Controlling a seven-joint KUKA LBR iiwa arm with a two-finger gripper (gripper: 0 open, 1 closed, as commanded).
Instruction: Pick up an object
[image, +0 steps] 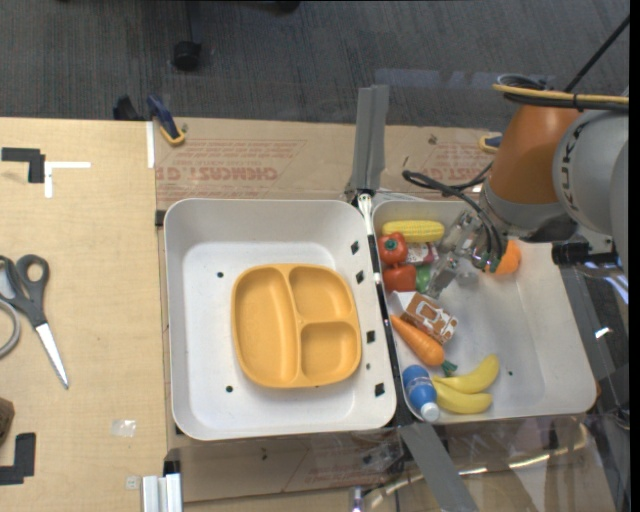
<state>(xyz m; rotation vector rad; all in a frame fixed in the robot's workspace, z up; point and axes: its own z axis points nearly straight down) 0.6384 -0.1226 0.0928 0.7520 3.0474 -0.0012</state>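
Hand (452, 262) reaching in from the right, wrist angled down and leftward over the upper part of the right bin (545, 370); finger spread hard to tell against the clutter, nothing visibly gripped. Just beside it: tomato (393, 246), corn cob (412, 232) lying left-right, orange (507, 259) close behind. Farther down: snack packet (432, 317), carrot (418, 340) pointing lower right, bananas (467, 385), perhaps a blue bottle (419, 390) at the front corner. In the left bin (190, 310), a yellow divided plate (296, 325).
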